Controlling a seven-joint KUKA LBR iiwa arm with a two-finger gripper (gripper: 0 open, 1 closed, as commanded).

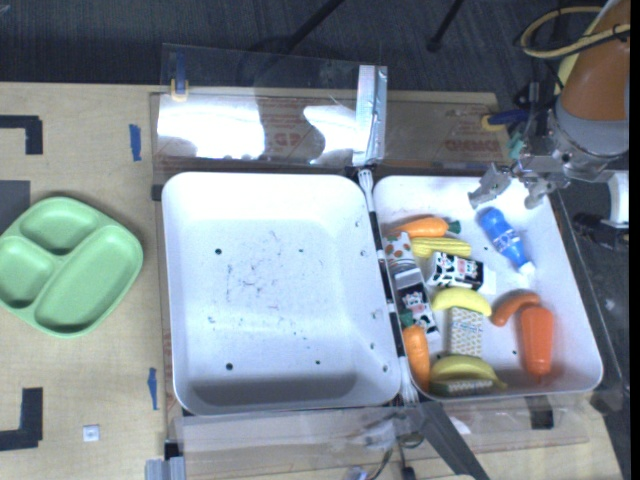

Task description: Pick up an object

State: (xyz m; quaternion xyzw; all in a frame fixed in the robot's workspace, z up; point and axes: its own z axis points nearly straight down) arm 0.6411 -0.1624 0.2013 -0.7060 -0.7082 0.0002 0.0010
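Note:
My gripper (512, 190) hangs over the back right corner of the right bin (585, 363), its two grey fingers spread open with nothing between them. Just below it a blue bottle (503, 236) lies slanted on the bin floor, its cap end closest to the fingers. Further left and forward lie an orange carrot (425, 226), a yellow corn cob (440, 245), a black-and-white patterned box (457, 268), a banana (461, 300), a reddish sausage (512, 306) and a fat orange carrot (537, 338).
The left bin (180, 368) lies beside the right one. A green divided plate (65, 263) rests on the bench at far left. A clear plastic panel (270, 113) stands behind the bins. Small cans (408, 286) and another carrot (417, 353) line the right bin's left wall.

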